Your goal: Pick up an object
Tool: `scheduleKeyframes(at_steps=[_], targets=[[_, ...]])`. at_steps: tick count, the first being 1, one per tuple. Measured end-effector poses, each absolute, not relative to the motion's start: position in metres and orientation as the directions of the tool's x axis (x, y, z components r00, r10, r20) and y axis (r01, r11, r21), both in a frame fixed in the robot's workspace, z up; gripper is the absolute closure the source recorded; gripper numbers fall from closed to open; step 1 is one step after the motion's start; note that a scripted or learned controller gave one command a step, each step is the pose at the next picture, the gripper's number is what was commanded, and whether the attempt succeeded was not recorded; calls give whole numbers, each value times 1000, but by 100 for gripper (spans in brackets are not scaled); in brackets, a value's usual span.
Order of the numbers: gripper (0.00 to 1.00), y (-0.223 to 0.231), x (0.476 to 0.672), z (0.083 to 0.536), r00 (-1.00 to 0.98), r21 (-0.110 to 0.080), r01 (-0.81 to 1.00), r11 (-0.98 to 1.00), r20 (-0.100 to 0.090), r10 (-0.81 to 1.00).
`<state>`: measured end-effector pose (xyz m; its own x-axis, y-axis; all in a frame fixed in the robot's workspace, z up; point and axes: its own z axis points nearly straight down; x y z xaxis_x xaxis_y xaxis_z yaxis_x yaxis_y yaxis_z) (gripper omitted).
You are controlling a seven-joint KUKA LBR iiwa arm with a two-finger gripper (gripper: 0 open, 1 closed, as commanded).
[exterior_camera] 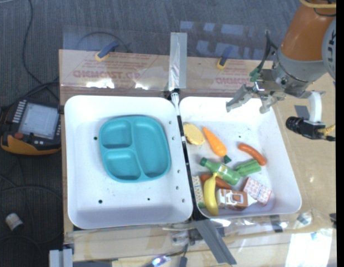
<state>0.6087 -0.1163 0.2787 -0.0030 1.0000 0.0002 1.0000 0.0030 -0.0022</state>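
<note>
The pincer (251, 100) hangs spread wide and empty above the far edge of the right bin (283, 143). Below and nearer the camera lie the carrot (215, 141), sausage (253, 153), green bottle (220, 170) and banana (209, 196). Off to its left, the other bin holds a teal divided plate (134, 148).

Tray (133, 149) in left bin (83, 204); toy foods (227, 171) in right bin (283, 154)
</note>
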Motion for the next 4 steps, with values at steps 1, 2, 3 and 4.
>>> scheduleKeyframes(at_steps=[1,2,3,4], targets=[[0,-116,610,116,46,-5,999,-46,-1,999],[0,-104,586,90,-111,12,994,111,-6,994],[0,-122,602,210,111,-1,994,-111,-3,994],[0,-177,544,133,81,-4,997,-81,-1,997]])
